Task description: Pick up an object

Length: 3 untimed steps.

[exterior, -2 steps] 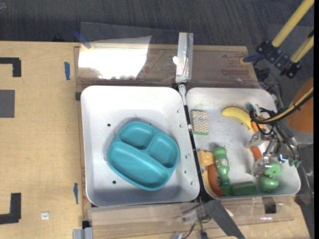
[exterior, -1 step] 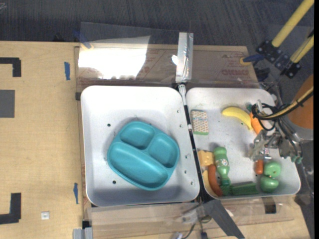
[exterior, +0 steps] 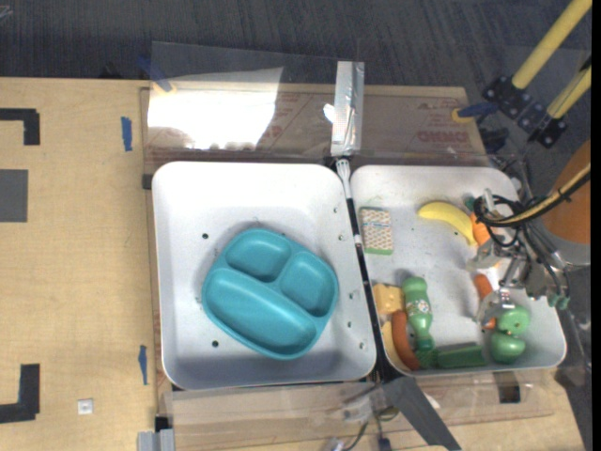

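Note:
My gripper (exterior: 496, 301) hangs low over the right side of the right bin (exterior: 441, 188), with cables bundled above it. It sits just above a green round toy (exterior: 509, 334) and beside a small orange piece (exterior: 483, 285). A yellow banana (exterior: 447, 218) lies at the back of this bin, to the gripper's upper left. Along the front wall lies a dark green cucumber-like piece (exterior: 460, 355). Nothing is visibly lifted off the bin floor.
A teal divided plate (exterior: 270, 291) lies in the left bin (exterior: 188, 195). In the right bin's left half are a patterned small box (exterior: 376, 229), a green bottle (exterior: 416, 310), a yellow piece (exterior: 386, 299) and a reddish sausage (exterior: 402, 338). The arm's orange band (exterior: 575, 205) stands at the right edge.

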{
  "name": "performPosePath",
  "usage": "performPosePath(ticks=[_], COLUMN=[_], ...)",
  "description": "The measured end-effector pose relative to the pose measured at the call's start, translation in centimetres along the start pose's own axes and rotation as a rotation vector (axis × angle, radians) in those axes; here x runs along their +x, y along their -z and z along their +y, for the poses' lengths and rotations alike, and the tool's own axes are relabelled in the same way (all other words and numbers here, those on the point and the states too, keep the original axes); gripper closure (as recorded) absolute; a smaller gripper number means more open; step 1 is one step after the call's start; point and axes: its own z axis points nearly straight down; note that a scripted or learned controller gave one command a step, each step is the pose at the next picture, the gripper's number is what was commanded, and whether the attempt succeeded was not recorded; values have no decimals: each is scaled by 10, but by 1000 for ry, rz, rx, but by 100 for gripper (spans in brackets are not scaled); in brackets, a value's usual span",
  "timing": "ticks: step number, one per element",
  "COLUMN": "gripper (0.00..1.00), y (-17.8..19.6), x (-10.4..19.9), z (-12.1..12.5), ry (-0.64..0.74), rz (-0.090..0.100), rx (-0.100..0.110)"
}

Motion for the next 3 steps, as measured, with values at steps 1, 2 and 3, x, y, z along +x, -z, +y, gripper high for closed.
performPosePath(ticks=[1, 2, 3], gripper=[0, 0, 100], y=[-12, -12, 1], x=[14, 16, 11], z=[-13, -1, 0], ry=[-7, -36, -35], rz=[15, 14, -1], rx=[-2, 0, 2])
